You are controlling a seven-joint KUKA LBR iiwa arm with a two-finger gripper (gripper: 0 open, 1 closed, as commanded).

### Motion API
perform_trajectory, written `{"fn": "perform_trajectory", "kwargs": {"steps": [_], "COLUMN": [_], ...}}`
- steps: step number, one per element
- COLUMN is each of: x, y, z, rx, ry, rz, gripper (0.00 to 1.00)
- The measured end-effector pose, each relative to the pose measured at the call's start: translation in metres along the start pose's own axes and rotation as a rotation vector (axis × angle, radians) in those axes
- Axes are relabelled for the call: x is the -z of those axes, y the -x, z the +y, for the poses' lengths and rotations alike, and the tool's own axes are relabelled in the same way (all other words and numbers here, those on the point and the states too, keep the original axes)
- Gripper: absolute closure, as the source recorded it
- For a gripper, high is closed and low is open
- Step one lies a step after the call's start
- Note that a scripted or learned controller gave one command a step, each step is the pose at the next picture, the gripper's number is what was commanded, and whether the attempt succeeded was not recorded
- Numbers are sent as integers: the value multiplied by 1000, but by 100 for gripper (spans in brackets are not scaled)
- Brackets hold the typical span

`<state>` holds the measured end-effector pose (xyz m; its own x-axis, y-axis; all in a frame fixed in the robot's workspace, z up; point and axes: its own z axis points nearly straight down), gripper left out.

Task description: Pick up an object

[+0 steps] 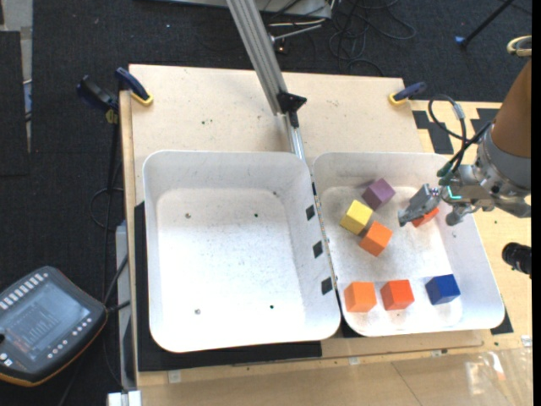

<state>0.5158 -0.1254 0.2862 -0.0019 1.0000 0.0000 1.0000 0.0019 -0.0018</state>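
Pale and speckled, the surface (220, 108) carries two shallow white bins side by side, with dark floor and cables behind. Reaching in from the right, the arm's pincer (433, 205) hangs over the right bin (473, 252), its fingers spread, with a small red block (426, 216) just beneath one finger; whether it is pinched cannot be told. Nearby lie a purple cube (379, 192), a yellow cube (357, 217) and an orange cube (375, 238). Along the bin's near edge sit another orange cube (361, 296), a red-orange cube (397, 294) and a blue cube (442, 288). The left bin (169, 176) adjoins it.

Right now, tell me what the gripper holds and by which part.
The gripper has a small red-orange block at its fingertips, apparently gripped at its upper end above the right bin; how firmly it holds cannot be told.
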Motion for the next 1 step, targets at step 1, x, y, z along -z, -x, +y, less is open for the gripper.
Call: {"fn": "perform_trajectory", "kwargs": {"steps": [1], "x": [1], "y": [0], "z": [0], "rx": [-1], "ry": [2], "rz": [0], "gripper": [0]}}
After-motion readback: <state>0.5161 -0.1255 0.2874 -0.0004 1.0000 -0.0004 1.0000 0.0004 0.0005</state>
